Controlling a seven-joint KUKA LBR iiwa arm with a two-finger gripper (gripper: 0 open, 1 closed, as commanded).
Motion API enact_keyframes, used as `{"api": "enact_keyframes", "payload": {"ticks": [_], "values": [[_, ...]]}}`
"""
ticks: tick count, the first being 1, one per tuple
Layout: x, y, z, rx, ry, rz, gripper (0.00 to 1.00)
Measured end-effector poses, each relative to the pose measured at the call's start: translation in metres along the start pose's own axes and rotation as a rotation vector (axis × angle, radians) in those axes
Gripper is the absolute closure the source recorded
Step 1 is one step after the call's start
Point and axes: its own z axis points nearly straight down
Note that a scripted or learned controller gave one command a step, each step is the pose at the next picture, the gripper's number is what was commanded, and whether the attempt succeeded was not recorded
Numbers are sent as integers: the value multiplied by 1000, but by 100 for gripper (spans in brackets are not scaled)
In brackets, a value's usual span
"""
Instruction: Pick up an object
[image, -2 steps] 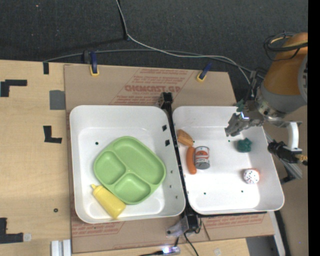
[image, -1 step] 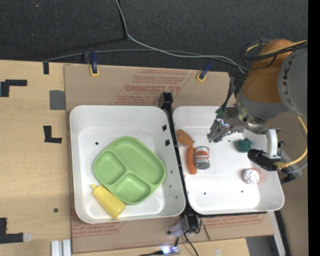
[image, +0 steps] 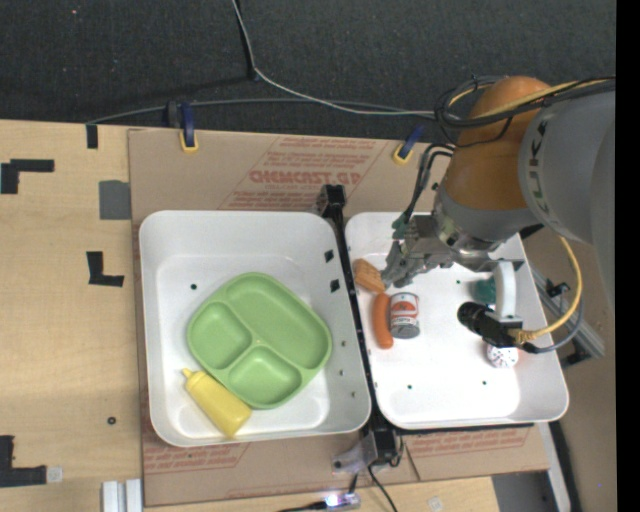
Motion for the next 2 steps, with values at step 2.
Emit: {"api": "enact_keyframes", "payload": {"ticks": [2], "values": [[116, -18, 4, 1, -1, 0, 100]]}}
